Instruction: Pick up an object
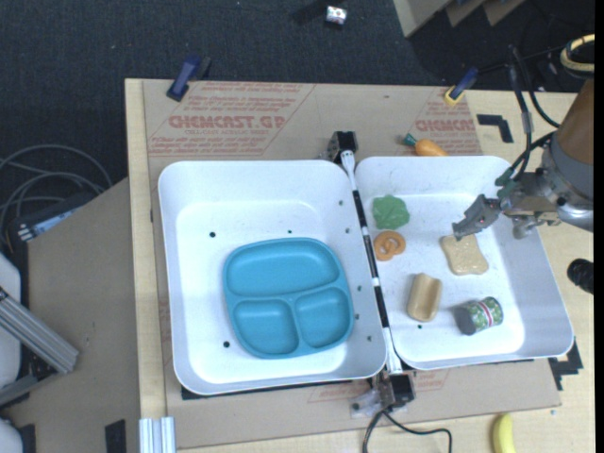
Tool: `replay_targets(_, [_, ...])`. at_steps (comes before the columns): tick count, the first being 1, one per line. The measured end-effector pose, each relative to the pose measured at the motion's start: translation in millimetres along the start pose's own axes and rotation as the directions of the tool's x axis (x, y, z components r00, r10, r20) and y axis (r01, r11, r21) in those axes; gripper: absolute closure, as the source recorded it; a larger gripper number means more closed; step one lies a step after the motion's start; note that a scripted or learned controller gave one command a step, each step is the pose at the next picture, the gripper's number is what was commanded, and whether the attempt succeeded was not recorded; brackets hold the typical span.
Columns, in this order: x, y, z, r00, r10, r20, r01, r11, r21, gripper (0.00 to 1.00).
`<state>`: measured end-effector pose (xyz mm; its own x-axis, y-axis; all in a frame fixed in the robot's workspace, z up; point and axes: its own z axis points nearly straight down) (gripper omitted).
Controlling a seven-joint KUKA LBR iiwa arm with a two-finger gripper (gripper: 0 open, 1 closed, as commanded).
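Observation:
The right bin (528, 281) holds several small objects. A green lump (390, 210) lies near its left wall, with an orange-brown ring (388, 244) just below it. A beige slab (464, 255) sits mid-bin, a tan cylinder (424, 296) lower left of it, and a small can with a green label (480, 314) at the lower right. My gripper (494, 226) hangs over the upper right part of this bin, just above the beige slab. It is open, with nothing between its fingers; the left fingertip (469, 223) is close to the slab's top edge.
A blue divided plate (286, 295) lies in the left bin (189, 253). A black clip (343, 145) joins the bins at the top. On the bench beyond the right bin rests a small orange carrot-like item (427, 146). The arm's grey body (571, 173) enters from the right.

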<state>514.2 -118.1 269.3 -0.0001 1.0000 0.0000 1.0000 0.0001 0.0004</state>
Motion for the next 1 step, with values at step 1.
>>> replay_targets(1, [5.9,-7.1,116.6,1.0,0.001,-0.001,-0.001,1.0,0.003,0.0])
